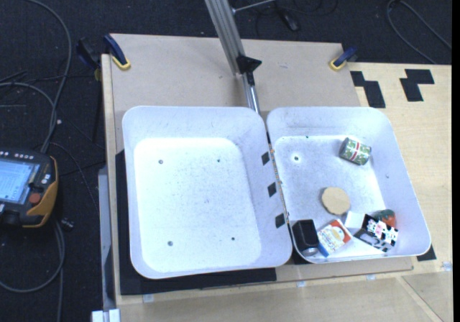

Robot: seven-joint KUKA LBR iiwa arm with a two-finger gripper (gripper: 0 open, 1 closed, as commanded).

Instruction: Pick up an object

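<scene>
White plastic right-hand bin (402,169) holds all we see: a green-labelled small can (355,150), a round tan cork disc (335,200), a black rectangular block (305,233), an orange-and-white packet (334,236) and a black-and-white patterned toy (379,231). We cannot tell the gripper's state.

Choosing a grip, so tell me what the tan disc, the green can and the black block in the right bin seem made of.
Disc: looks like cork or wood, matte tan with a flat, dull face. Can: probably metal or plastic under a printed green label; faint sheen, too small to be sure. Block: likely plastic or rubber, dark with a slight gloss on top.
</scene>
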